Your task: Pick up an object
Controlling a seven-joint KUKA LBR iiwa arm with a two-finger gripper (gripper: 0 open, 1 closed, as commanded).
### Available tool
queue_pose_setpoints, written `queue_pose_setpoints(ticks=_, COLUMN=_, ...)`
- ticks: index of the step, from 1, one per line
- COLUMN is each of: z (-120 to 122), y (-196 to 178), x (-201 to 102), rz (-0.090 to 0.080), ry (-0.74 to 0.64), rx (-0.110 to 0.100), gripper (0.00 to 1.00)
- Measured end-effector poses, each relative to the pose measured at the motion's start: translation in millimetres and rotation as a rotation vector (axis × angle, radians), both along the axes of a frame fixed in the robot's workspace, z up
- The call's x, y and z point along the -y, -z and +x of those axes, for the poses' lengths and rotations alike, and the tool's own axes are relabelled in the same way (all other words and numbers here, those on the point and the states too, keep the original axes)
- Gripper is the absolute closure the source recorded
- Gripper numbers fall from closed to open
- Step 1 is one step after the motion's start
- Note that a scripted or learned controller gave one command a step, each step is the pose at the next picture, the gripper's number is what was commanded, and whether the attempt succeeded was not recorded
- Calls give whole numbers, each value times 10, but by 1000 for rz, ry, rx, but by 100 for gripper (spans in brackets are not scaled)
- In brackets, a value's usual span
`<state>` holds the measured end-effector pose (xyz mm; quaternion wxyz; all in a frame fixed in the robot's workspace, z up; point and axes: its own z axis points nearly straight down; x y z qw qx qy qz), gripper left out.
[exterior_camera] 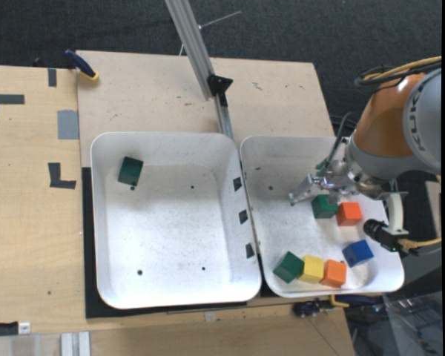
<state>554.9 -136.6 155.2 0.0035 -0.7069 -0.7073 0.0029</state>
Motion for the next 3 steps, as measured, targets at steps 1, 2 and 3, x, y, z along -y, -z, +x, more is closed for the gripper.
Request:
queue_pose_setpoints(ticks=1, z=-24, y=347, x=-36, rz=-3, ry=-2, rx=21, gripper=0)
queue_pose_setpoints(ticks=2, z=-25, y=268, x=-56, rz=-1, ry=-4, rx=20, gripper=100)
queue_pose_setpoints(ticks=3, z=-1, y=-170, x=-3, rz=-1, ry=-1, rx=12, gripper=100)
